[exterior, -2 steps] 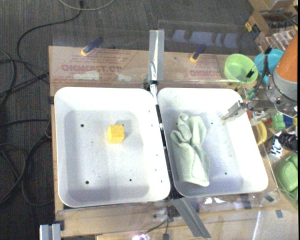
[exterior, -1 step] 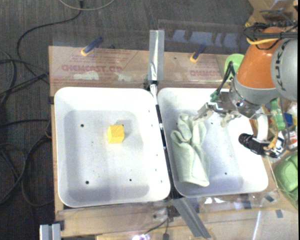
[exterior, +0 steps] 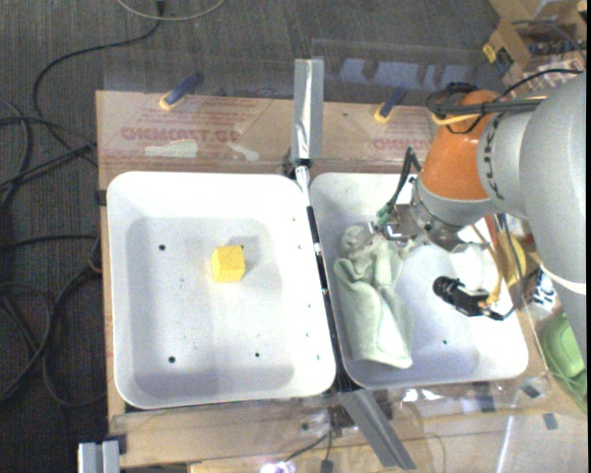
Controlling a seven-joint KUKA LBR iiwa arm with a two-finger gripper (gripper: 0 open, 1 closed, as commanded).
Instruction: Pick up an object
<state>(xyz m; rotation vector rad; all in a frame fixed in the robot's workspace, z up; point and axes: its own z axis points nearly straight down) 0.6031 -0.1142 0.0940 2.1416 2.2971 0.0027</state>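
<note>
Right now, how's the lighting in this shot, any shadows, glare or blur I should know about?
Camera view: even, soft lighting; the yellow block is sharp and casts a faint shadow behind it in the left bin; the white bins look bright but not blown out; the arm darkens part of the right bin near the pale green cloth; the dark floor loses detail.

Faint reddish mirrored lettering runs along the cardboard sheet (exterior: 217, 131) behind the bins, too washed out to read; no other text shows
</note>
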